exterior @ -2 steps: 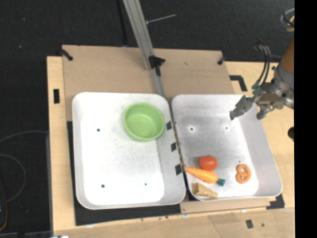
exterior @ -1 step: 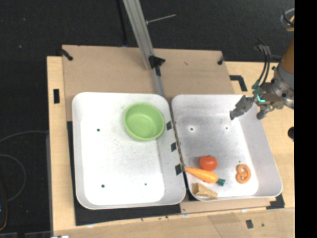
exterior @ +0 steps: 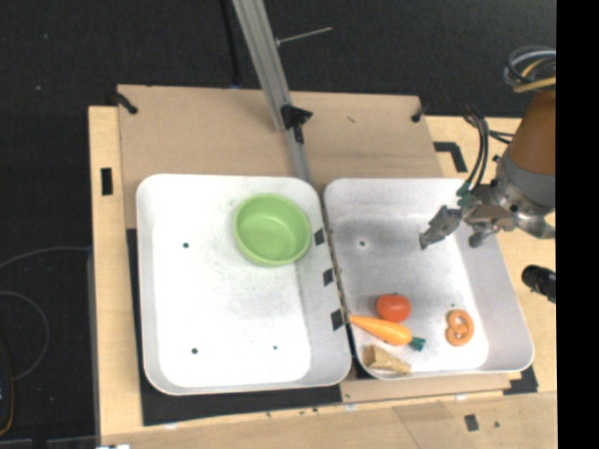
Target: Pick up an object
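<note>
The left shallow white bin [exterior: 168, 344] holds a round green plastic bowl [exterior: 272, 230]; the right white bin [exterior: 374, 204] holds a red tomato [exterior: 394, 307], orange carrot [exterior: 382, 328], orange pretzel-shaped ring [exterior: 459, 327] and tan wedge [exterior: 386, 360]; the gripper [exterior: 456, 231] hovers above, jaws wide, holding nothing.

Both white bins [exterior: 168, 279] look like smooth plastic, dusted with grey scuffs. The green bowl [exterior: 272, 230] is matt plastic; the worktop [exterior: 215, 129] looks like bare, dull wood.

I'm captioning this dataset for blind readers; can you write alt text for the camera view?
A robot pincer, open, hovers over the right white bin above a tomato, carrot, pretzel and a tan wedge. A green bowl sits in the left bin.
</note>
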Robot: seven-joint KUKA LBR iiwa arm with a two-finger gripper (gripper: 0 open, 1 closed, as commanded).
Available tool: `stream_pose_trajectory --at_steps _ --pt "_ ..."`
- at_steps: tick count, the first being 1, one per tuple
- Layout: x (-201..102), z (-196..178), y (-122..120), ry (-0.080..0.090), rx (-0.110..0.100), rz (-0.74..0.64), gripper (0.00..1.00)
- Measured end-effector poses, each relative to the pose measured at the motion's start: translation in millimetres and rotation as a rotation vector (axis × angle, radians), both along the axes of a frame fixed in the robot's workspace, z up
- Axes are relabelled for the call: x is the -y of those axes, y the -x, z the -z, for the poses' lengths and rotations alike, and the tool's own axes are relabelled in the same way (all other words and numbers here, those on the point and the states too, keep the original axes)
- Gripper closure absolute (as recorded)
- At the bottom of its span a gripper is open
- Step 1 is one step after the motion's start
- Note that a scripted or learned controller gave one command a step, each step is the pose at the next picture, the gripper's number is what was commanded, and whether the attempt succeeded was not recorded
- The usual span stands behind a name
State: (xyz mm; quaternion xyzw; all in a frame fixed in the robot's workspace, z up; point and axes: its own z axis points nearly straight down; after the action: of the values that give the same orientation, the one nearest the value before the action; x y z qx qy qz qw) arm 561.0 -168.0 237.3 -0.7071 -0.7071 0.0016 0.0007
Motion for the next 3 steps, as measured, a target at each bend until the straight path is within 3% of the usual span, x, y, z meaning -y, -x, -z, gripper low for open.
stream_pose_trajectory --at_steps 2,3 --pt "8 105 2 0.000 -0.002 0.001 0.00" --pt "9 90 0 0.000 0.008 0.006 1.00"
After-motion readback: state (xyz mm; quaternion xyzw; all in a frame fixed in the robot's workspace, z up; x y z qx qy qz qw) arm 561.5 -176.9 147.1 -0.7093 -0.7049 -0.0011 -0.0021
